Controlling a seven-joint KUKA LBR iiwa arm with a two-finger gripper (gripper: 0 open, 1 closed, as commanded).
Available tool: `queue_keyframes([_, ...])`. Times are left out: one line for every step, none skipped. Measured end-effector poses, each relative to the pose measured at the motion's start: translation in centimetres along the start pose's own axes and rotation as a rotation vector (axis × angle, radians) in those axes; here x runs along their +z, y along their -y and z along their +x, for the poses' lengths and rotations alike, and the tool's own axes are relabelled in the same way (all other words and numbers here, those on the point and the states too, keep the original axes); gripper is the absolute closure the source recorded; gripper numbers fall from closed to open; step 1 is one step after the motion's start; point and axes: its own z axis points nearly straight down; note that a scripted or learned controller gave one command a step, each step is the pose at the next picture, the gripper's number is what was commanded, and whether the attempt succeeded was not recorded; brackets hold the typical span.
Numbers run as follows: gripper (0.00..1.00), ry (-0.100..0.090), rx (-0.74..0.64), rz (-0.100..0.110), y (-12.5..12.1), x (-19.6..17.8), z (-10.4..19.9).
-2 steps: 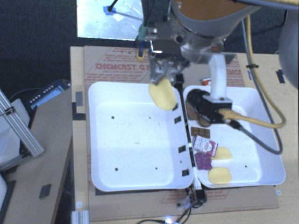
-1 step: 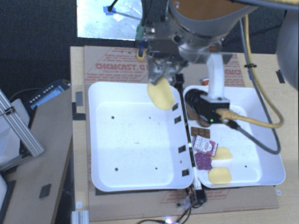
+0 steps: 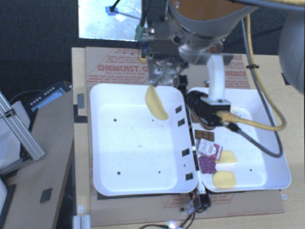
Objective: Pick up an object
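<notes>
My gripper [image 3: 161, 80] hangs over the far right corner of the left bin [image 3: 119, 142]. It is shut on a pale yellow, elongated object [image 3: 156, 104], whose upper end sits between the fingers. The rest of the object dangles below them, above the bin floor. The large orange and grey wrist hides the upper part of the gripper.
The right bin [image 3: 267, 171] holds a brown chocolate piece [image 3: 205, 135], a pink and white packet [image 3: 210, 150], a purple item [image 3: 207, 165] and two pale yellow pieces [image 3: 228, 157] [image 3: 224, 179]. A black fitting [image 3: 205, 109] with a yellow cable [image 3: 252, 123] overhangs that bin.
</notes>
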Motion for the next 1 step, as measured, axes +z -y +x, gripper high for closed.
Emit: queue_keyframes([1.0,0.0,0.005,0.001,0.03,0.03,-0.81])
